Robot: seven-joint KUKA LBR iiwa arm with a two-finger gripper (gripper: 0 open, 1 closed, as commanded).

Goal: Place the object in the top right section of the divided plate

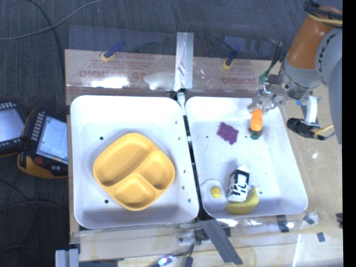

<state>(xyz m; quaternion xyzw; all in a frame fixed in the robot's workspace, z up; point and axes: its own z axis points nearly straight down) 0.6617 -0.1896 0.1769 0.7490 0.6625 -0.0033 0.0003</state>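
A small orange carrot point(256, 121) with a green end lies lengthwise in the far right part of the right bin point(281, 166). My gripper point(266, 100) hovers right over the carrot's upper end, at or touching it. The orange-banded arm comes in from the upper right. The yellow divided plate point(133, 171) sits in the middle of the left bin point(83, 115), turned at an angle, with three sections that hold nothing.
The right bin also holds a purple piece point(227, 132), a black-and-white carton point(239, 183) leaning on a yellow banana point(243, 203), and a small white and yellow egg point(214, 191). A ridge point(188, 149) separates the bins. A control pendant point(44, 143) lies left of the bench.
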